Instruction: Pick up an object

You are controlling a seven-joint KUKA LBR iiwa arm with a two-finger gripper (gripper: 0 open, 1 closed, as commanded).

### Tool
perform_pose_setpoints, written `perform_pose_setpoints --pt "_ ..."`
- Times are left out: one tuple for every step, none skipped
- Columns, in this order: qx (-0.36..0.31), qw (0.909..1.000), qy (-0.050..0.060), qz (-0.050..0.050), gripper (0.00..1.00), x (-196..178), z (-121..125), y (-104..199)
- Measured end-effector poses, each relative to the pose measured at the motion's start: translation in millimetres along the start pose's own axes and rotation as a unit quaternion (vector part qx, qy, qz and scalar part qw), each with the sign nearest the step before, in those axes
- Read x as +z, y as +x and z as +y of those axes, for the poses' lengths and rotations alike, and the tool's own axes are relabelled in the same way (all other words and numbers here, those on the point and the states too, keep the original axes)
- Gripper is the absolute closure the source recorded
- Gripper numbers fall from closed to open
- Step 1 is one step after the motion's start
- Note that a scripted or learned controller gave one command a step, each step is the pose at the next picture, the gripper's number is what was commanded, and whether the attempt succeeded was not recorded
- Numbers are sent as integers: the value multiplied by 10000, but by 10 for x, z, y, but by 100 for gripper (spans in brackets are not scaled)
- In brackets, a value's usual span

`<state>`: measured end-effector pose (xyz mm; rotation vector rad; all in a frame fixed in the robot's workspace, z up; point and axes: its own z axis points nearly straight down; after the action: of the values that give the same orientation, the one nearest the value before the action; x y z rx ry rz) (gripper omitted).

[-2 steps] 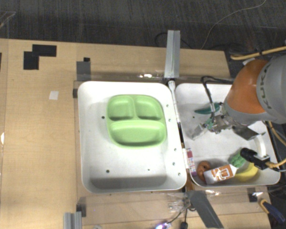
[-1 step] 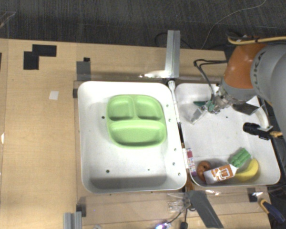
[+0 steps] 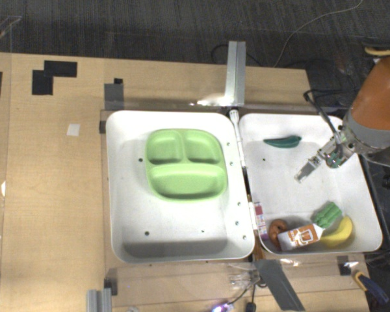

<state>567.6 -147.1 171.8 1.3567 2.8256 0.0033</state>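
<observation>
- Now the gripper [image 3: 307, 171] hangs over the bare floor of the right bin [image 3: 351, 194]; whether it is clenched or released cannot be told, and nothing shows in it.
- Just up-left lies a dark green chili pepper [image 3: 283, 142].
- Along the near wall sit a banana [image 3: 338, 233], a green toy [image 3: 327, 214], a small carton [image 3: 300, 237] and a doughnut [image 3: 278, 228].
- Well apart, the left bin [image 3: 127, 194] holds a green divided plate [image 3: 184, 163].
</observation>
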Motion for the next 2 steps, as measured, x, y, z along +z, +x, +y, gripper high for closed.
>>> perform_pose_setpoints --pt "-29 10000 -20 -24 100 -118 24 -7" --pt "-30 10000 -19 -24 0 -117 24 -7"
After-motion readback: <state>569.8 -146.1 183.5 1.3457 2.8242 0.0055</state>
